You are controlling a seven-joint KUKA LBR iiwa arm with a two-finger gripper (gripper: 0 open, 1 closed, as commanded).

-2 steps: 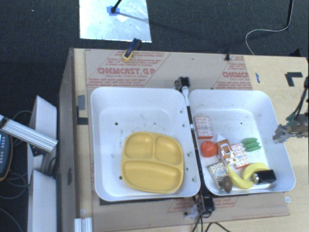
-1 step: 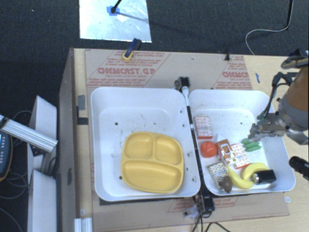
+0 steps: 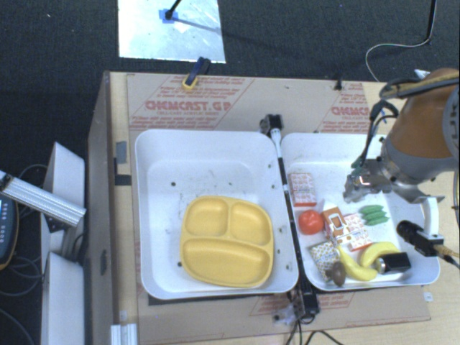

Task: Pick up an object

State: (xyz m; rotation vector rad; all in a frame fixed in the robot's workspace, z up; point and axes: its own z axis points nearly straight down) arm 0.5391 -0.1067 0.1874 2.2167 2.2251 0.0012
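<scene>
Yellow and three-sectioned, a plastic divided plate [image 3: 227, 241] lies flat in the left bin [image 3: 162, 157]. In the right bin [image 3: 323, 146] the small objects cluster toward the near side: a red tomato [image 3: 310, 222], an orange-and-white carton [image 3: 345, 228], a striped packet [image 3: 302, 188], green pea pods [image 3: 373, 214], a curved yellow banana [image 3: 364, 259] and a black block [image 3: 392, 263] just beside it. The gripper [image 3: 359, 185] hangs over the right bin above the carton and the pea pods; whether it is open or closed cannot be told, and nothing is seen held.
</scene>
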